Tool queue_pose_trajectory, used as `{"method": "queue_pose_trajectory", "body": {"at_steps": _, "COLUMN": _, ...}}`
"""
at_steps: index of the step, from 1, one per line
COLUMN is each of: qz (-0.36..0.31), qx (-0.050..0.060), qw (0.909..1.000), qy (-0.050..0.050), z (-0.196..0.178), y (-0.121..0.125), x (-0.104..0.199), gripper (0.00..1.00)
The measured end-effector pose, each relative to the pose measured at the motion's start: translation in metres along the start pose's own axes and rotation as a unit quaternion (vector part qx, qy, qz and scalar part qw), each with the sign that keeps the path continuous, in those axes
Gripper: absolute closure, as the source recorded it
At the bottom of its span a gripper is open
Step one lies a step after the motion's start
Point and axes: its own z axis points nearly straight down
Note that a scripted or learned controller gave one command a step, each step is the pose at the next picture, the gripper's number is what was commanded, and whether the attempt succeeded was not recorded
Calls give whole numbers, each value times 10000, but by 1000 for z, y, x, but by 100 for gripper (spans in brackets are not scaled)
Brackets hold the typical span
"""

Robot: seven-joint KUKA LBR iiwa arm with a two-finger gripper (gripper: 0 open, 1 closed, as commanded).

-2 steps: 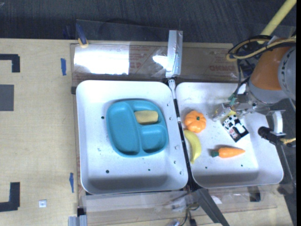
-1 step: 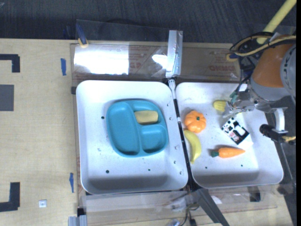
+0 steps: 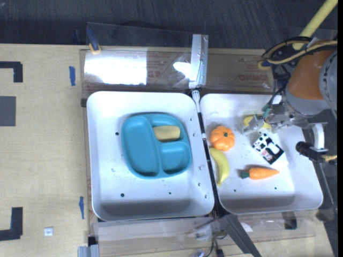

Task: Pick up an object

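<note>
The arm (image 3: 316, 84) is a rounded grey machine with a broad orange band (image 3: 306, 80) wrapped round it above the wrist, the orange glossy against the duller grey shell. Black and yellow cables (image 3: 284, 50) loop in a loose bundle along its upper side. Lower down the housing turns to paler metal with small fittings and a touch of green. The end effector (image 3: 266, 121) is a cluster of light metal and dark parts, too small to make out in detail.

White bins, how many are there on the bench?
2: left bin holding a blue tray; right bin with the toy food. None seems hidden.
</note>
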Motion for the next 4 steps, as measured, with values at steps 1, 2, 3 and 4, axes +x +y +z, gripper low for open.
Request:
{"method": "queue_pose_trajectory", "body": {"at_steps": 1, "qz": 247, "qx": 39, "qw": 9997, "qy": 26, "z": 10, "y": -63, "x": -15, "gripper": 0}}
{"method": "queue_pose_trajectory", "body": {"at_steps": 2, "qz": -485, "qx": 27, "qw": 9988, "qy": 30, "z": 11, "y": -46, "x": -21, "gripper": 0}}
{"method": "queue_pose_trajectory", "body": {"at_steps": 3, "qz": -480, "qx": -10, "qw": 9988, "qy": -6, "z": -2, "y": -44, "x": -23, "gripper": 100}}
{"method": "queue_pose_trajectory", "body": {"at_steps": 4, "qz": -344, "qx": -14, "qw": 9994, "qy": -2, "z": -125, "y": -5, "x": 4, "gripper": 100}}
